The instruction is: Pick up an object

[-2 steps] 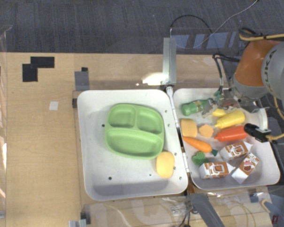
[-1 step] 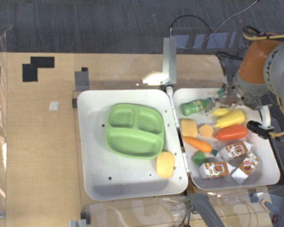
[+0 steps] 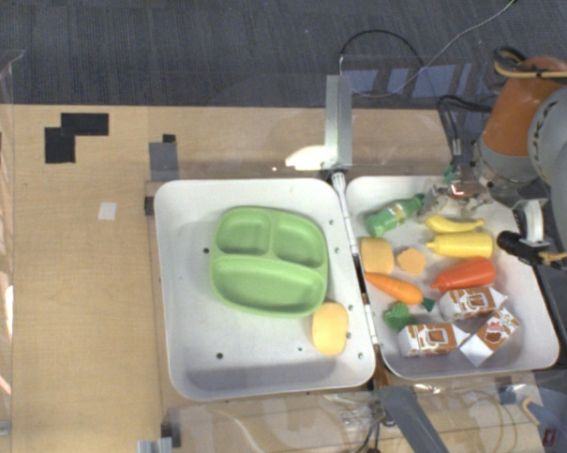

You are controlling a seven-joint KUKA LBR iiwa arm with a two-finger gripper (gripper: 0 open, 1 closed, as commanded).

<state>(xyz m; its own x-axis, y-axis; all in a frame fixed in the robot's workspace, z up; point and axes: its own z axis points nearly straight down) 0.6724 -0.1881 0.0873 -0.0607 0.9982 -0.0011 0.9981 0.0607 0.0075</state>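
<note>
The right bin (image 3: 547, 345) holds several toy foods: a green bottle (image 3: 391, 216), a banana (image 3: 454, 225), a yellow squeeze bottle (image 3: 463, 247), a red pepper (image 3: 464, 275), a carrot (image 3: 394, 286), a cheese wedge (image 3: 377, 256), an orange slice (image 3: 412, 260), a broccoli piece (image 3: 398, 314) and three brown-and-white cartons (image 3: 429, 337). My gripper (image 3: 458, 191) hangs over the back of this bin, just behind the banana and right of the green bottle. Nothing is seen in its grasp.
The left bin (image 3: 186, 366) holds a green divided plate (image 3: 266, 259) and a yellow lemon-like piece (image 3: 330, 328) near its front right corner. A metal post (image 3: 339, 125) stands behind the divider between the bins. The arm's orange band (image 3: 526, 98) is at the right edge.
</note>
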